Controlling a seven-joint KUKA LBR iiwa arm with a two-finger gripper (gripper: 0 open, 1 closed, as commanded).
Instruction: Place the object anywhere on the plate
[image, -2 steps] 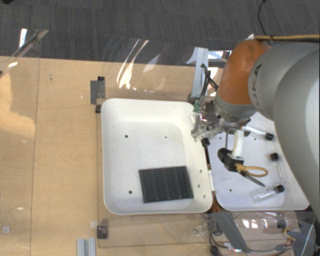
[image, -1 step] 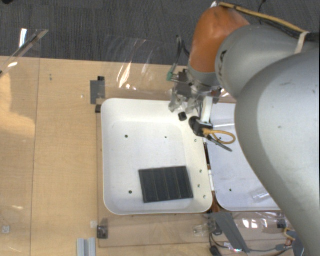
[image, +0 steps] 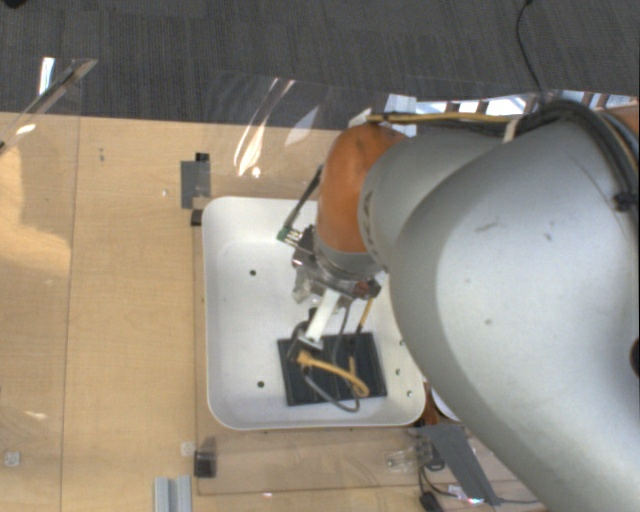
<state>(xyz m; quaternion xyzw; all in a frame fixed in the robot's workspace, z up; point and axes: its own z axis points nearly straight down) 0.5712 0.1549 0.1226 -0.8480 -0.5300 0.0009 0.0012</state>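
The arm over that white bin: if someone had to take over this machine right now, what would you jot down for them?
End effector: low over the near part of the white bin, just above the dark plate. Its fingers are too small and blurred to read.
Plate: dark, square, lying flat in the bin's near right part.
Object: a thin yellowish curved piece lies on the plate, beside a dark loop.
Done: judging by how it lies, the piece looks to be on the plate already.
Left: check that the end effector is not gripping it, then lift the arm away.
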